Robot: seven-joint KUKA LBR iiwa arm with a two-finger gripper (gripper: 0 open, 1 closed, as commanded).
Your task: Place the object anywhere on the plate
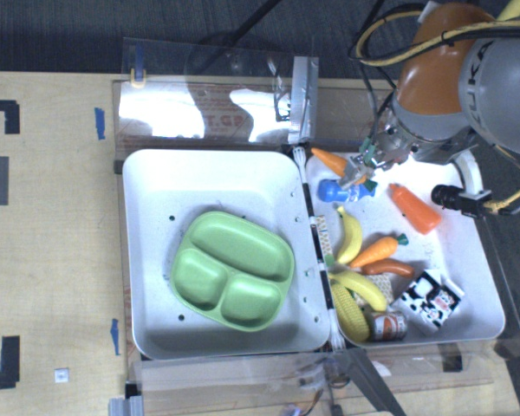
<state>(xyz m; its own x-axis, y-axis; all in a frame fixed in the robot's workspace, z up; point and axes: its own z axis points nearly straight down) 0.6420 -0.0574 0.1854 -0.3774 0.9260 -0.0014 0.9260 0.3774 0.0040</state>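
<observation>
The green plate point(232, 269), with three compartments, lies in the left white bin point(147, 189). My gripper point(362, 173) hangs low over the far left part of the right bin point(481, 258). A small blue object point(332, 191) sits just below and left of it, touching or nearly touching the gripper tip. An orange carrot point(329, 159) lies at the bin's far left corner, beside the gripper. I cannot make out anything held in the gripper.
The right bin also holds an orange bottle point(414, 208), a banana point(351, 235), a second carrot point(377, 250), a red sausage point(390, 269), another banana point(361, 287), corn point(351, 316), a can point(388, 326) and a black-and-white box point(426, 300). A clear panel point(208, 102) stands behind the left bin.
</observation>
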